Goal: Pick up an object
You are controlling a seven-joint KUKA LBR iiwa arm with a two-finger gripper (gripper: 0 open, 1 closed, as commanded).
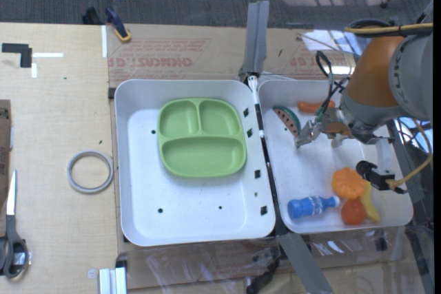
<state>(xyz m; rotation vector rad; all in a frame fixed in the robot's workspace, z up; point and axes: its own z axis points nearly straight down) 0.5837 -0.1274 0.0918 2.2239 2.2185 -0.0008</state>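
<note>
Wooden bench (55, 120) viewed from above at a slant. At its left edge lie scissors (10, 244), cut off by the frame, and nearer the bins a roll of tape (90, 171) lying flat. The left bin (131, 203) carries a green divided plate (202, 137) in its far half. In the right bin (303, 175), a watermelon slice toy (289, 122) lies near the far left corner, with an orange carrot-like piece (311, 107) beside it, partly hidden by the arm (386, 79). The gripper (319, 135) hangs over the bin's middle with nothing between its two fingers, which stand apart. Along the near edge lie a blue bottle (311, 206), an orange toy (349, 183), a red tomato-like toy (353, 212) and a yellow piece (370, 205), the last largely covered and hard to identify.
</note>
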